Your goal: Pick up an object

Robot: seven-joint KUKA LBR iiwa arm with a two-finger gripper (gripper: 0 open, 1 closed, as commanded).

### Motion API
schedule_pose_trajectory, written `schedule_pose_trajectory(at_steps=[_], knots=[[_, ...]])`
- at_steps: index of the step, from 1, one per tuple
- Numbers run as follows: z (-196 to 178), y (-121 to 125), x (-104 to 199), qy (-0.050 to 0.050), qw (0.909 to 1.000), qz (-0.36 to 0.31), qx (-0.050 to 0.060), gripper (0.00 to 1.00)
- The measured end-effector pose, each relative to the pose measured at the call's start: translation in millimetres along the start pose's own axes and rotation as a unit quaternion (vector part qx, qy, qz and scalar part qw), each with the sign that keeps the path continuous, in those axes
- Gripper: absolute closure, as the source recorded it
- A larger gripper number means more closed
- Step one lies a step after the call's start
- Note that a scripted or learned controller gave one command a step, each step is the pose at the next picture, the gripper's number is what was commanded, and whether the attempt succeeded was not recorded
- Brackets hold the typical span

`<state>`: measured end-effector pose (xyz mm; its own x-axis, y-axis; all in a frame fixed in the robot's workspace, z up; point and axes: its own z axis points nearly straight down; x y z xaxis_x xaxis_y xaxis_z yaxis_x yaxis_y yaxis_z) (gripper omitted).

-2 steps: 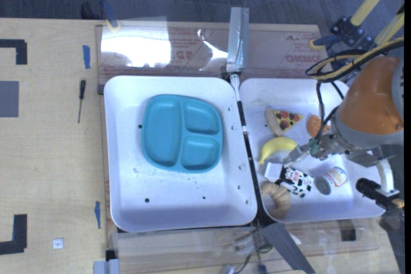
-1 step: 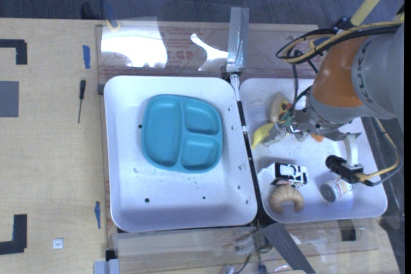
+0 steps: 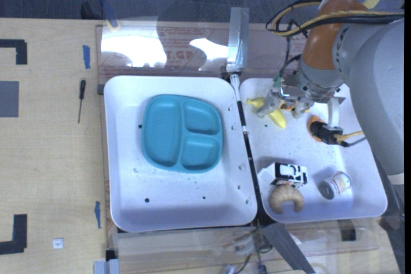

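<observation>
Your two-finger gripper [image 3: 282, 106] was low over the small yellow plastic object [image 3: 275, 113] in the right white bin [image 3: 372, 202], nothing was lifted yet, and I could not tell its fingers' state.

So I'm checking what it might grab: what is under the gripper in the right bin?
Under the gripper lies a yellow object, jutting out to its left on the right bin floor. The gripper covers the object's right end, so its full shape and any contact cannot be seen.
</observation>
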<state>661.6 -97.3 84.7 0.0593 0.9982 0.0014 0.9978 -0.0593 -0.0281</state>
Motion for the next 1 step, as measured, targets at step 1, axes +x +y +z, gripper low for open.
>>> schedule_pose_trajectory(at_steps=[1], knots=[[-8.0,-2.6,-0.6,-0.002,1.0000,0.000,0.005,1.00]])
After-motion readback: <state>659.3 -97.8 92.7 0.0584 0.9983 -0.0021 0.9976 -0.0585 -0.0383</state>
